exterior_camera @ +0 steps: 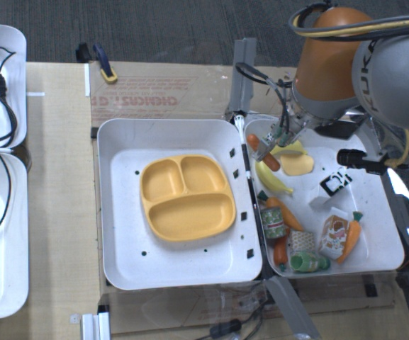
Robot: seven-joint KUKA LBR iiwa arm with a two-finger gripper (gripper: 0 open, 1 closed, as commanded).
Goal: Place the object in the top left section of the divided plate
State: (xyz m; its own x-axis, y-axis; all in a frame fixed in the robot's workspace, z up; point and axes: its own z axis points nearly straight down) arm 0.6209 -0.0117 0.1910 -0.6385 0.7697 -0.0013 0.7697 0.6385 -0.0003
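The table [55, 190] carries two shallow white bins side by side. The grey arm [374, 55], with its orange band, reaches in from the right and hangs over the far end of the right bin [381, 261]. The left bin [119, 261] holds the yellow divided plate [187, 195], which lies flat near its middle, one long section toward the near side and two smaller ones toward the far side.

The right bin holds a heap of toy food. A yellow banana [273, 179] lies against its left wall, with a pale yellow slice [297, 163] just beside it. A carrot [352, 238] rests beside a printed packet [334, 234] at the near right, and a green can [273, 222] sits near the left wall.

The gripper [281, 133] is low over the far left corner of this bin, just above the banana and a small reddish piece [271, 162]. Whether its fingers are spread or closed I cannot tell; the clutter there possibly hides them.
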